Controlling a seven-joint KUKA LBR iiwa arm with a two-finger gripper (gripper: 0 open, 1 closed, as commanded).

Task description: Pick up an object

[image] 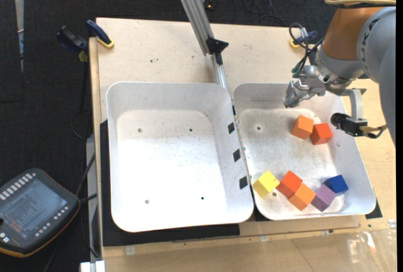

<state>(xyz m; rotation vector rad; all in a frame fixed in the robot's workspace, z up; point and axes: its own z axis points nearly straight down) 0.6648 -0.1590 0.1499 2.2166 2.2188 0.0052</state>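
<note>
Two shallow white plastic bins sit side by side on a pale speckled bench (157,44). The left bin (126,101) shows only its dotted white floor, while the right bin (252,97) holds seven small blocks. Near its far side, an orange cube (303,126) and a red-orange cube (322,133) stand touching each other, the orange one to the left. Along the near edge lies a tight cluster: a yellow cube (266,183) at the left, a red-orange block (290,182) just beside it, an orange block (303,196) against that one, then a purple cube (323,197) and a blue cube (337,184) at the right, close to the bin's rounded corner. All the blocks look roughly cubic, so none has a clear long axis; most sit turned with a corner toward the camera rather than square to the bin walls. The grey arm with its orange band (349,22) reaches in from the right, and its gripper (293,99) hangs over the far part of the right bin, just beyond and left of the orange cube, apart from it. The gripper is small, dark and seen from above at a slant, so I cannot tell how it is set, and nothing is visibly caught in it. The arm's upper body is cut off by the frame's right edge. A slanted metal pole (192,3) crosses the bench to the seam between the bins, and a grey handheld pendant (31,208) lies at the lower left.
</note>
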